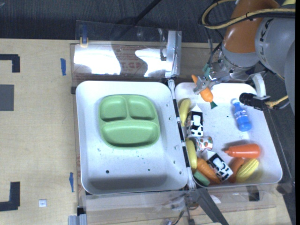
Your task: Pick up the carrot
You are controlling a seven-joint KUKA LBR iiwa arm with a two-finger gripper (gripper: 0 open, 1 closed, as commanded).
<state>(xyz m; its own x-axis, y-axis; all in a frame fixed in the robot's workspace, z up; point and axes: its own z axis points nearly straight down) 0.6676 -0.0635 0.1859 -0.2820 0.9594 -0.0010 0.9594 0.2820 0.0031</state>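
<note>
- The left bin (89, 125) holds one thing: a green divided plate (129, 121) with three compartments, lying near the bin's middle, slightly toward twelve o'clock.
- The right bin (272, 139) holds the small items, most of them crowded along its nine o'clock wall and six o'clock end.
- The arm (262, 32) reaches in at the right bin's twelve o'clock end, with yellow and black cables looped above it.
- A red-orange bottle (242, 150) lies on its side toward five o'clock in the right bin, with a yellow piece (248, 168) just beside it at six o'clock.
- A banana (184, 109) lies along the nine o'clock wall; a second yellow fruit (191, 153) lies farther along the same wall toward six o'clock.
- A blue bottle (242, 117) lies toward three o'clock, apart from the pile.
- An orange piece with a green end (205, 170), a black-and-white cow (195, 123), a second black-and-white toy (220, 167) and a small white cup (205, 143) are packed together; their edges overlap and are hard to separate.
- The gripper (205, 83) is at the bin's twelve o'clock rim, its metal fingers closed around the top of the carrot (206, 95), which hangs below them with its green tip (213, 104) pointing toward five o'clock; whether it is clear of the bin floor cannot be told.
</note>
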